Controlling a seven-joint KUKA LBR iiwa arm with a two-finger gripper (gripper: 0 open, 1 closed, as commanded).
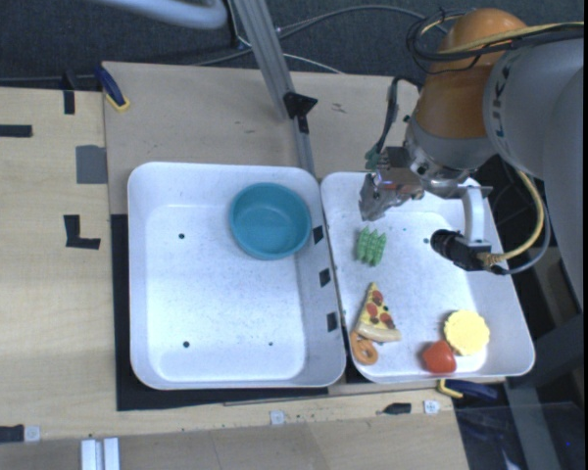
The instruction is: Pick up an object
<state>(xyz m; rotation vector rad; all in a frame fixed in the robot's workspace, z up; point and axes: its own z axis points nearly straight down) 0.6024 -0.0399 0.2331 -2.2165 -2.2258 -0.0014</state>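
Gripper hung in the right bin, finger state not discernible; small green ridged piece lay just below it, apparently light, rigid and easiest to pinch across its narrow sides.

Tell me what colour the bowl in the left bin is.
The bowl is blue, a teal-leaning shade, seen clearly in the camera view.

Two white bins, one blue bowl — four toy foods.
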